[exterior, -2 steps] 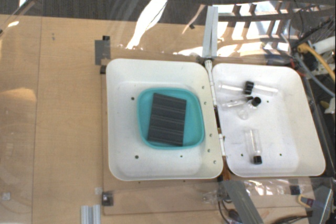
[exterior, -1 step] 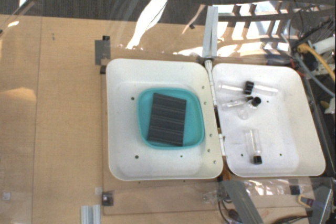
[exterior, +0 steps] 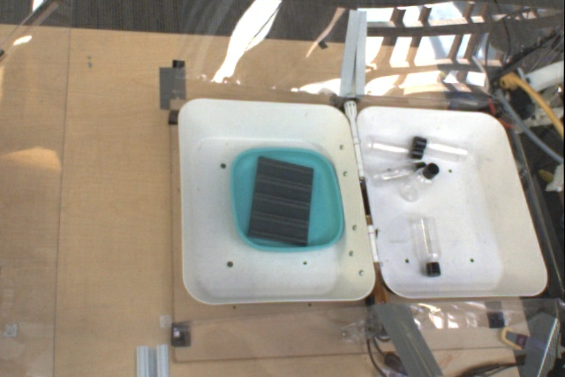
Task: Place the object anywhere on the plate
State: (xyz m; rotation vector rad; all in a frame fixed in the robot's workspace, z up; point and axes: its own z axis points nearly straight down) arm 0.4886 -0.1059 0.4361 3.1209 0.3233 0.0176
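— Start at the near side: what's in the right bin (exterior: 494,269)?

— A clear vial with a black cap (exterior: 429,247) lying flat near the front, cap toward us. Farther back, two or three more clear vials (exterior: 408,156) in a loose heap, touching or crossing; I can't tell which lies over which. They look like stock waiting to be picked, scattered rather than set down on purpose

— And the left bin (exterior: 199,260)?

— A teal plate (exterior: 331,207) sits in its middle, and a dark ribbed block (exterior: 282,201) lies flat on it, tilted slightly, well inside the rim. If that block is the object, I'd judge the job done: it rests squarely, nothing props it

— The claw?

— I can't tell you its state from here. At the right edge of the surface (exterior: 88,190) there's just a tangle of cables (exterior: 534,93), far side

— Anything at risk?

— Hardly. The block is low and flat, so it should stay put
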